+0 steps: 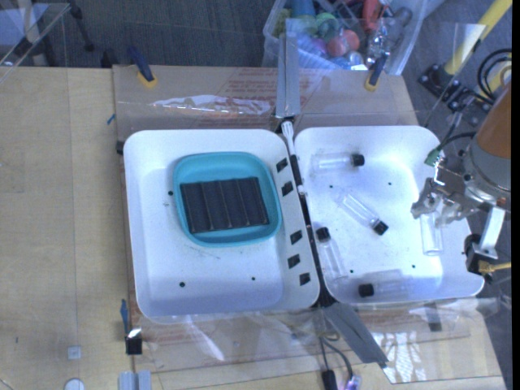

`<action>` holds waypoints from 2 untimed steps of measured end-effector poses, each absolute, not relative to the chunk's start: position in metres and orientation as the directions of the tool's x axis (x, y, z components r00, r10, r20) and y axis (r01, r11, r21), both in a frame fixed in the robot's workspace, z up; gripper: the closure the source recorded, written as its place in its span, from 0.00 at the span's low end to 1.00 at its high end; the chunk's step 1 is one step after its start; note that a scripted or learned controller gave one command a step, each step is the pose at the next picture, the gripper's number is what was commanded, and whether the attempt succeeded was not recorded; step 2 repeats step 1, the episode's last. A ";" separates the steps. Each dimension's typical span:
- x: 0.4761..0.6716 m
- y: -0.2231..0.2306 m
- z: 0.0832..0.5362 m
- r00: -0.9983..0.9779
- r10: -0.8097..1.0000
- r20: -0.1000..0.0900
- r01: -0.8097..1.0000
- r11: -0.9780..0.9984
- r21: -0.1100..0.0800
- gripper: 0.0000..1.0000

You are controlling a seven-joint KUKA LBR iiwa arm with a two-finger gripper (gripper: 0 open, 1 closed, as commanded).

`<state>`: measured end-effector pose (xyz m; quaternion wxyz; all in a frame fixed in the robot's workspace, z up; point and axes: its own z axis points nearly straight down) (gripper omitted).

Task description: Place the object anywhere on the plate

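A teal plate (pixel 188 171) with rounded corners rests in the left bin (pixel 150 242), and a dark ribbed slab (pixel 223 204) lies on it. Several clear vials with black caps lie in the right bin (pixel 402 149): one at the back (pixel 335 162), one in the middle (pixel 360 212), one by the divider (pixel 328 254), one at the front (pixel 388 286). My gripper (pixel 435 211) hangs over the right bin's right side, far from the plate. A clear tube-like shape (pixel 431 236) stands upright just beneath it; whether it is gripped is unclear.
Black clips (pixel 293 236) line the ridge between the two bins. A clear tub of colourful toys (pixel 345 15) stands behind the bins. The grey arm with its orange band (pixel 494 128) and cables fills the right edge.
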<state>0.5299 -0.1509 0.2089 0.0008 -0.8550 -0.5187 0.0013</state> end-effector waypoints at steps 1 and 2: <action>0.530 -0.151 0.209 0.462 0.887 -0.001 0.887 -0.462 -0.003 0.00; 0.530 -0.151 0.209 0.462 0.887 -0.001 0.887 -0.462 -0.003 0.00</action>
